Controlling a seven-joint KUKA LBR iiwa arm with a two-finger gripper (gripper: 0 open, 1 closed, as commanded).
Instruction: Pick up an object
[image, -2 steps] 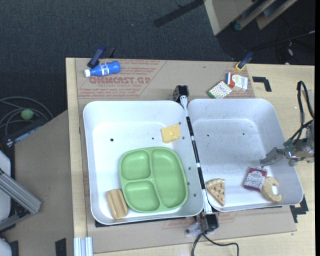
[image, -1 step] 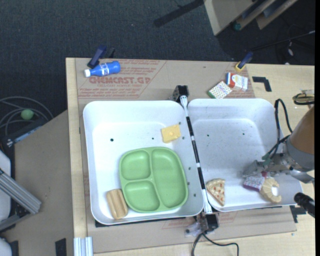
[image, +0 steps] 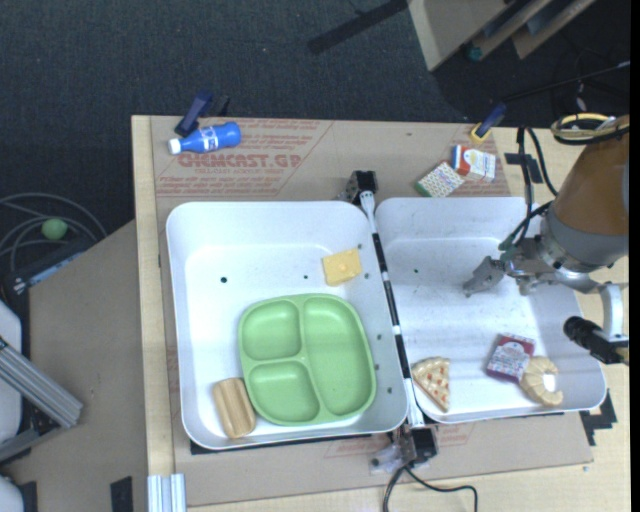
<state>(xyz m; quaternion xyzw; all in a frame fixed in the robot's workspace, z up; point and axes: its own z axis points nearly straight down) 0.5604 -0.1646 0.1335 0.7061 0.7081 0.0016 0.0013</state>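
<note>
I see the tabletop (image: 300, 150) carrying two white bins, left bin (image: 190, 300) and right bin (image: 440, 215), plus a blue marker (image: 205, 138) and small packets (image: 455, 172) behind them.

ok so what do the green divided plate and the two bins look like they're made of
The green divided plate looks like moulded plastic with a matte to satin finish: one even pale green, and soft rounded ridges between its three compartments. The left bin and right bin look like thin formed white plastic, with rounded corners and a faint sheen; coated metal cannot be ruled out.
</note>
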